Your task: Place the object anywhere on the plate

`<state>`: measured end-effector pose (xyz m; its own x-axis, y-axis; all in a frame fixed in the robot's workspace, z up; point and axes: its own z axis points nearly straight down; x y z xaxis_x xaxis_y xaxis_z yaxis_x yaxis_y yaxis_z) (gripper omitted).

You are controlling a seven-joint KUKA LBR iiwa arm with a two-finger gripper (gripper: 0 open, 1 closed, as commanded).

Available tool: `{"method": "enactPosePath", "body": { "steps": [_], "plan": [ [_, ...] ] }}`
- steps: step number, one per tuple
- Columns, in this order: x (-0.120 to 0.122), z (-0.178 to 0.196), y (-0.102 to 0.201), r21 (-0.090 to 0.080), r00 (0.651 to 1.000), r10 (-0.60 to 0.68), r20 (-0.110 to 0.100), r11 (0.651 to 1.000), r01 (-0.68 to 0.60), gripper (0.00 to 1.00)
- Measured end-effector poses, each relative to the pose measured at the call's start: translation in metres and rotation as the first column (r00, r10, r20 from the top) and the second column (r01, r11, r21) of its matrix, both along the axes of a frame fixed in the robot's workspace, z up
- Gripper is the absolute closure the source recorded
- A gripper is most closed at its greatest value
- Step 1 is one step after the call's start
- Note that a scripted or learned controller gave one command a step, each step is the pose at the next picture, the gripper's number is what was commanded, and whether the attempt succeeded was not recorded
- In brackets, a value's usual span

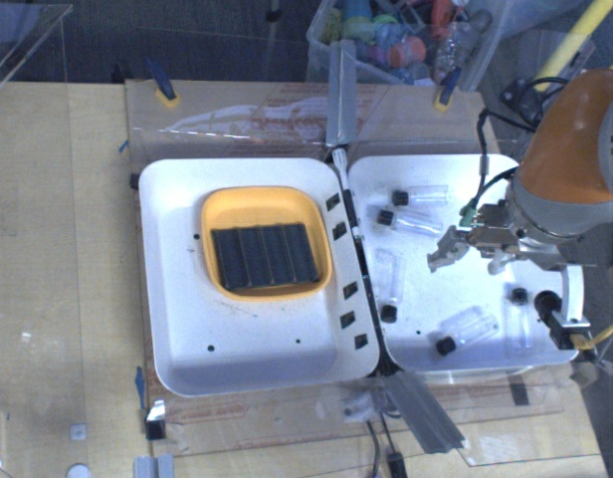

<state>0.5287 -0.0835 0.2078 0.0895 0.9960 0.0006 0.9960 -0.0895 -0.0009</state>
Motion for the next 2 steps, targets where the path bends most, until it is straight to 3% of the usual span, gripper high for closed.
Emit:
{"method": "enactPosePath", "body": {
  "steps": [1,2],
  "plan": [
    [0.054,-0.009,-0.072,-0.001,0.996,0.092,0.001,0.996,-0.092,0.0],
    [0.023,0.014,-0.14,-0.003,0.921,0.389,0.003,0.921,-0.389,0.0]
  ]
}}
